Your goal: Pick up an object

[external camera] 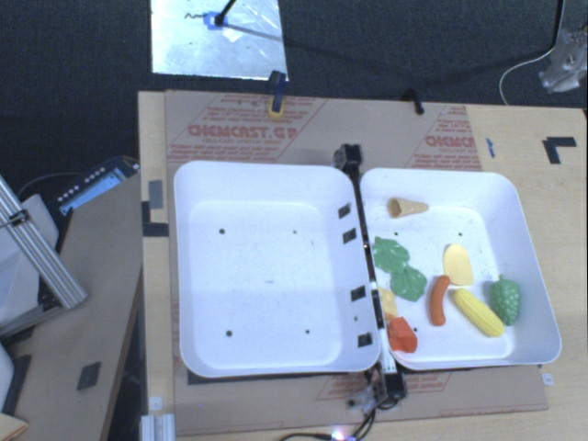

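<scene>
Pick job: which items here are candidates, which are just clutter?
Candidates, all in right bin:
cone, green leaves, yellow oval, sausage, corn, grapes, red piece

Clutter:
left bin, foil sheet, yellow clip, cables

"CHEMCAST GP" in red on brown board (pixel 241 129).

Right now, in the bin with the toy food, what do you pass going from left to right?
Green leaves → red piece → sausage → corn → grapes. I skipped the cone and the yellow pieces, since their places overlap the others.
</scene>
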Robot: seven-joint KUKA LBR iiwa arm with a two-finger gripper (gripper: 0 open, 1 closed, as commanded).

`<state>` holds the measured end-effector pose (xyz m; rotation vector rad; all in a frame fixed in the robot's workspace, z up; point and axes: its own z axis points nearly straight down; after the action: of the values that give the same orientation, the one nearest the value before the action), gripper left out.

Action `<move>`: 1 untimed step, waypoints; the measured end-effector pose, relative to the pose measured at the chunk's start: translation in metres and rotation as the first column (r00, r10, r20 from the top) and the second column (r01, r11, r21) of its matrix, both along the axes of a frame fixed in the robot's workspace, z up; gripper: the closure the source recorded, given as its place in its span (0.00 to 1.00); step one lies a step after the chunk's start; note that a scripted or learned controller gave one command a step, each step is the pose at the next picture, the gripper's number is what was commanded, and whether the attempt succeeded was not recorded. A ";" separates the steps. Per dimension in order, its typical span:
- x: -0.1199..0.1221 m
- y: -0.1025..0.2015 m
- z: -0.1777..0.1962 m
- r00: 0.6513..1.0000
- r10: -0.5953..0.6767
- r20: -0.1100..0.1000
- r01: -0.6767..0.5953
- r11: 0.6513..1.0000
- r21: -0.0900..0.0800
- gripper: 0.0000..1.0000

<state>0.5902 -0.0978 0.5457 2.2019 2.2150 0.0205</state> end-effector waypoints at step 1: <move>0.007 0.034 -0.010 1.000 0.001 -0.018 -0.001 1.000 0.004 1.00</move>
<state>0.5976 -0.0641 0.5353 2.2118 2.2280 0.0051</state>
